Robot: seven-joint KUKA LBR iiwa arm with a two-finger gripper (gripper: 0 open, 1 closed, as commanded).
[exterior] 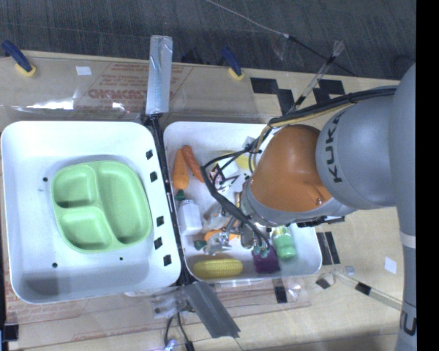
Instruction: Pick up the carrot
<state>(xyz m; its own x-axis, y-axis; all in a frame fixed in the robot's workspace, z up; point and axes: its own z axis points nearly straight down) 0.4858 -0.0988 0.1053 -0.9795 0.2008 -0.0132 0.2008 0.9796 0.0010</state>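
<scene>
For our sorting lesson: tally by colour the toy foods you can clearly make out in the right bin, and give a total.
Orange: 1, the carrot
Yellow: 1, the corn cob
Green: 1, the green piece
Purple: 1, the purple piece
Total: 4. More items lie partly hidden under the arm, so they are left uncounted.

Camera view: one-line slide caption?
KUKA arm over the right bin; carrot lies by its left wall; green tray in the left bin.

Orange carrot (183, 167), yellow corn cob (218, 268), light green divided plate (101, 205), white bins (22, 152), grey arm (366, 152) with an orange band (289, 168)
</scene>
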